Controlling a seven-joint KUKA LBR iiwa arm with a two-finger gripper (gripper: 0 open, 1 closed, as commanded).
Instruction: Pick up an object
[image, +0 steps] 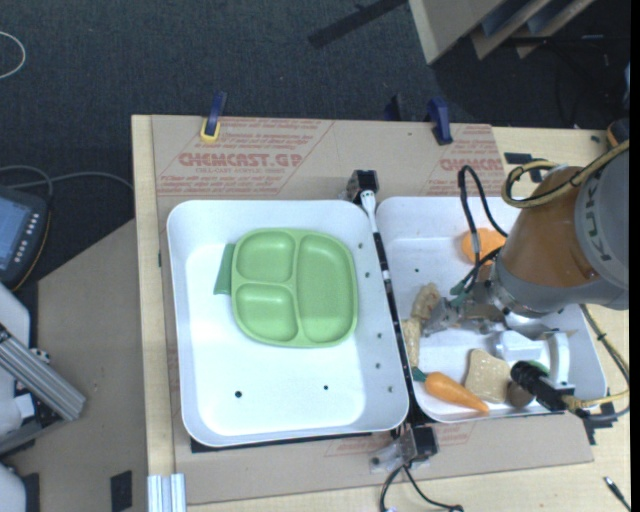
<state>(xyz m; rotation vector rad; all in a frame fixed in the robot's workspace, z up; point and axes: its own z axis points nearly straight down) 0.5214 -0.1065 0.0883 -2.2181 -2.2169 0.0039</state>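
My gripper (443, 318) is down in the right bin (400, 225), near its left wall, with the grey and orange arm (548, 250) reaching in from the right. It sits right at a tan, crumpled object (428, 299), which it partly covers. An orange carrot (452, 390) lies at the bin's front left, with a beige bread slice (486, 371) beside it. A round orange object (482, 243) rests at the back, half hidden by the arm. A dark brown piece (519, 396) lies at the front.
The left bin (200, 330) holds a green divided plate (296, 286) lying on a green sheet. Black cables (475, 205) loop over the right bin's back. Clamps sit along the bench's far edge.
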